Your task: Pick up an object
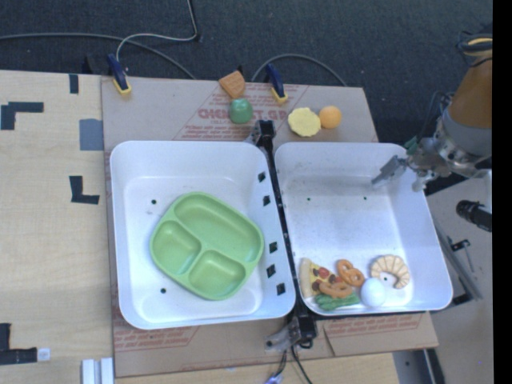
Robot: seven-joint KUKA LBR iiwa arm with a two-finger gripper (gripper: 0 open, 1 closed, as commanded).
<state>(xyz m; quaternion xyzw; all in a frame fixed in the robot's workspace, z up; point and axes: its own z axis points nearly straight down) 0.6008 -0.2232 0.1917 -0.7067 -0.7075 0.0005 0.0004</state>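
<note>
Several toy foods lie in the right bin's (320,206) front corner: a pizza slice (309,277), a pretzel (349,272), a croissant (391,269), a white ball (373,294) and a green pod (336,301). My gripper (402,174) hangs over the right bin's far right edge, well behind those toys. Its fingers stand open, with nothing between them. The arm with its orange band (478,86) comes in from the right.
A green divided plate (206,245) lies in the left bin (136,174). On the cardboard behind the bins sit an orange wedge (233,83), a green ball (240,111), a yellow lemon (304,122) and an orange (330,117). Blue clamps (120,77) hold the cardboard.
</note>
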